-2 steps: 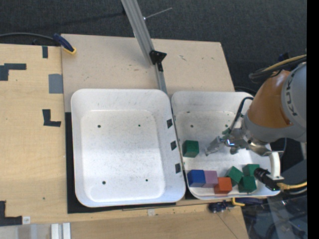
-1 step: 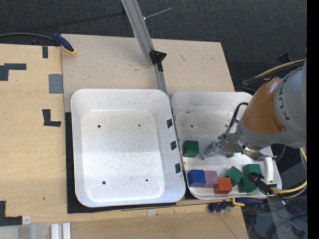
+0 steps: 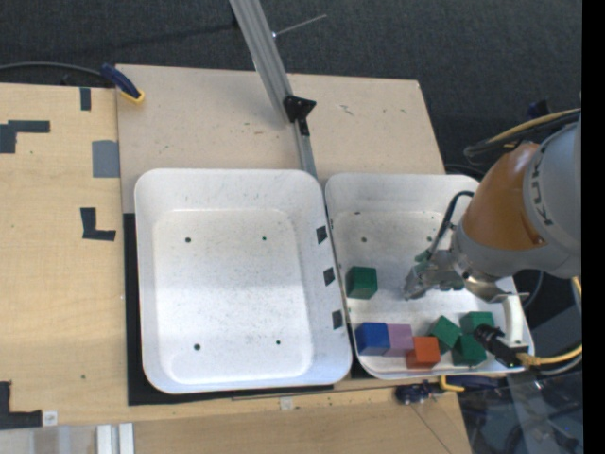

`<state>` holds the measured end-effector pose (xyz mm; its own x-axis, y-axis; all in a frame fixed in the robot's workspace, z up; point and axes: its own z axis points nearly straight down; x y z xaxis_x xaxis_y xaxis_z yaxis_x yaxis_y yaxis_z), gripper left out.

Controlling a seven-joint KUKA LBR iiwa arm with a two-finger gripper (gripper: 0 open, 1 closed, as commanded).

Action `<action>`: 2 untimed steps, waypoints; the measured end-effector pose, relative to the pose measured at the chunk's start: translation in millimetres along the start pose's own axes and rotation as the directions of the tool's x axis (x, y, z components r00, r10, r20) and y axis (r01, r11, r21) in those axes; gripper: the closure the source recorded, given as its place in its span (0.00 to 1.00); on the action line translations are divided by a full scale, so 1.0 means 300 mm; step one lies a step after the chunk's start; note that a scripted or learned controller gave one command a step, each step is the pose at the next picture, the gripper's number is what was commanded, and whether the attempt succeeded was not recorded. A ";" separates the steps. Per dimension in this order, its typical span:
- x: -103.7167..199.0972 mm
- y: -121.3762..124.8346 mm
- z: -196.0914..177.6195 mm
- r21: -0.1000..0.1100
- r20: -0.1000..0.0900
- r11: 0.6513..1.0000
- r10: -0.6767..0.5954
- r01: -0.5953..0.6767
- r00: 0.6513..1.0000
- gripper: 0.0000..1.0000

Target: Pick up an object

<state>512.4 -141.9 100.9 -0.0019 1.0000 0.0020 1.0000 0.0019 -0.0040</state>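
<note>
The right bin [image 3: 397,218] holds several small blocks. A green cube [image 3: 361,282] lies alone near its left wall. Along the front wall sit a blue cube [image 3: 372,338], a pale purple block [image 3: 401,336], an orange block [image 3: 424,351] and a few dark green blocks [image 3: 458,339]. My gripper [image 3: 417,283] hangs low over the bin's middle, a short way right of the green cube and behind the front row. I see no block in it.
The left bin [image 3: 232,277] stands beside the right one, their walls touching. A grey metal bar [image 3: 269,60] slants down from the top to the bins' shared back corner. The grey and orange arm [image 3: 510,206] covers the right bin's right side.
</note>
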 end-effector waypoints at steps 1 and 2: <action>-0.008 0.011 -0.208 -0.009 0.003 1.000 0.000 0.000 1.000 1.00; 0.013 0.040 -0.369 -0.008 0.003 1.000 -0.001 0.001 1.000 1.00</action>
<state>524.9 -138.3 211.7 -0.0027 1.0000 -0.0011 1.0000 0.0027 0.0041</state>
